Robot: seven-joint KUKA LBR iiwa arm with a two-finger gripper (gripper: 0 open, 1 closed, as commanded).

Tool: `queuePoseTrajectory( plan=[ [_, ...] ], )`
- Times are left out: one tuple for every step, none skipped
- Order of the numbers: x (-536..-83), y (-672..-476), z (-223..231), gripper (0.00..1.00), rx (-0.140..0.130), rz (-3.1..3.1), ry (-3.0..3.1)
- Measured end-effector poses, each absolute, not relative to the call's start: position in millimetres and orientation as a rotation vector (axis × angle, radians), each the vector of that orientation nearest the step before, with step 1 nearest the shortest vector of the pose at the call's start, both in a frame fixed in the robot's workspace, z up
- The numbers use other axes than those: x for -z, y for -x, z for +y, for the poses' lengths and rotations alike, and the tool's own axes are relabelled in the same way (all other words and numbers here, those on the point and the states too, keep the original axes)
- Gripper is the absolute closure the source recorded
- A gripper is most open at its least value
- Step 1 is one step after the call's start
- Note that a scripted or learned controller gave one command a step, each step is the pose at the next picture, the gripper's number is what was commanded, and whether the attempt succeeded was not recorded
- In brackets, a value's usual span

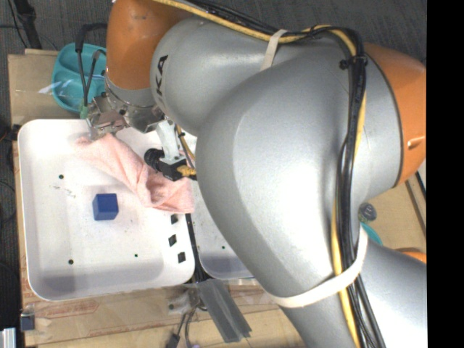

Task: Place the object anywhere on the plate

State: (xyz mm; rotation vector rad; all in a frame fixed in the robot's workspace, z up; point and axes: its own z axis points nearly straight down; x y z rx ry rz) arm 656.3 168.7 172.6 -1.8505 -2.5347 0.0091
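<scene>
A pink cloth (pixel 138 171) lies crumpled across the upper right of the left bin (pixel 43 267), reaching the divider between the bins. A small blue cube (pixel 106 206) sits on the bin floor left of the cloth, apart from it. My gripper (pixel 103 120) is at the bin's far edge, right over the cloth's upper-left end; whether it touches the cloth is unclear. The grey arm hides most of the right bin, where a rounded white rim (pixel 221 270), perhaps the plate, peeks out under the arm.
A teal container (pixel 72 75) with black cables stands behind the left bin's far edge, close to the gripper. Black clips (pixel 176 239) sit along the divider. The arm's bulk fills the right half of the view.
</scene>
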Motion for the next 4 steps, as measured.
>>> queuePoseTrajectory(
  plan=[
    [-141.6, -654.8, 159.2, 1.0, -0.013, -2.612, 1.733],
    [-108.4, -599.4, 204.1, 1.0, -0.013, -2.71, 1.578],
    [-158.7, -625.5, 156.0, 1.0, -0.01, -2.673, 1.642],
    [-125.1, -601.3, 176.7, 1.0, -0.013, -2.573, 1.792]
  ],
)
